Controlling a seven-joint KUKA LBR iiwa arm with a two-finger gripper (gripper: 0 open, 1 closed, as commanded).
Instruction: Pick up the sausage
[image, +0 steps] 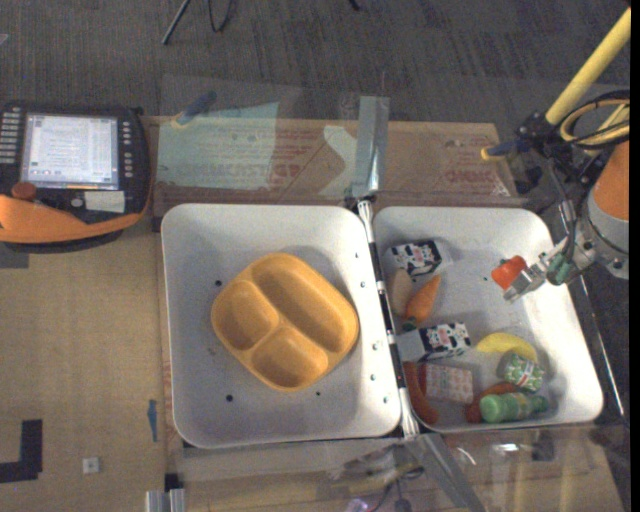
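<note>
Arm reached in from right, gripper (522, 282) over right bin (572, 330), fingers clamped on a small red item (508, 271). Left bin (190, 330) held yellow tray (284, 320). Sausage (419, 394) lay at right bin's lower-left wall, well apart from fingers, beside cartons, carrot, banana, bottle.

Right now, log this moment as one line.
gripper: over right bin, fingers unclear | sausage: by left wall, untouched | tray: left bin

Bench (90, 330): two white bins (190, 300) side by side, teach pendant (70, 170) at far-left corner
</note>
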